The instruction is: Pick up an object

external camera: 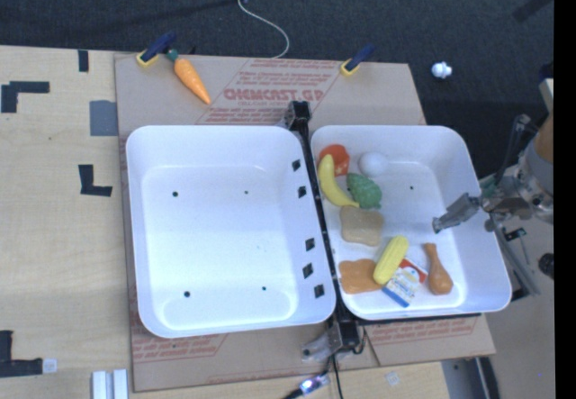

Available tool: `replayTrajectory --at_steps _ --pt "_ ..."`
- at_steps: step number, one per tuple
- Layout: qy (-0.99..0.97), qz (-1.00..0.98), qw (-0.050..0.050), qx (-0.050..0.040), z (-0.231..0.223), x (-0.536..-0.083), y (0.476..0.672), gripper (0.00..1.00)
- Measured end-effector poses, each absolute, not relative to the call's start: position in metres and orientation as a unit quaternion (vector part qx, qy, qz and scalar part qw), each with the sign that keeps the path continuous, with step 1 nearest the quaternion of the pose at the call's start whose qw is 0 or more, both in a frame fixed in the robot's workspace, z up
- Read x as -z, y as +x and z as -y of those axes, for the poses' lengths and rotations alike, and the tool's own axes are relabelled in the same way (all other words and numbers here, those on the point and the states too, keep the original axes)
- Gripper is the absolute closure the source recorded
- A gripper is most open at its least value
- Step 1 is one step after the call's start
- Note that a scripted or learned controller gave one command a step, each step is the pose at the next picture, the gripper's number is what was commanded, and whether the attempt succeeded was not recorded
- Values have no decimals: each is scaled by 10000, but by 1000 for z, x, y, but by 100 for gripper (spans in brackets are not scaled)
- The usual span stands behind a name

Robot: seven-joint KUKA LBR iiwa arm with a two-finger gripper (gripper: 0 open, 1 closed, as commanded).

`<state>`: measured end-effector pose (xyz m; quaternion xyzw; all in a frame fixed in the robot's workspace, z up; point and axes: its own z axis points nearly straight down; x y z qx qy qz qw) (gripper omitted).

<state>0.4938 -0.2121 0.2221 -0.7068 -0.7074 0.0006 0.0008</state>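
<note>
From my seat, the gripper (450, 215) hung over the right side of the right bin (450, 140), reaching in from the right edge, and I could not tell whether it was wide or narrow; nothing showed in its grasp. All the toys lay in that bin, toward its left and near side. The closest candidate to me was the drumstick (437, 270), which sat just below and slightly left of the gripper in the picture, close to the bin's near wall. Its long axis ran roughly from far to near, thin end away, fat end toward the front rim. The corn cob (391, 259) lay further left, tilted, resting over a small packet (404, 284) and next to an orange piece (357, 276). The sponge-like block (362, 226), the green vegetable (364, 191), the banana (329, 183), the tomato (334, 156) and the white ball (373, 162) were all well to the left. I judged a short move toward the front would suit the drumstick, closing across its narrow width.
</note>
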Motion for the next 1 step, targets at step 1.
replayTrajectory --at_steps 1 --pt "-7019 7123 3 25 92 -275 485 0"
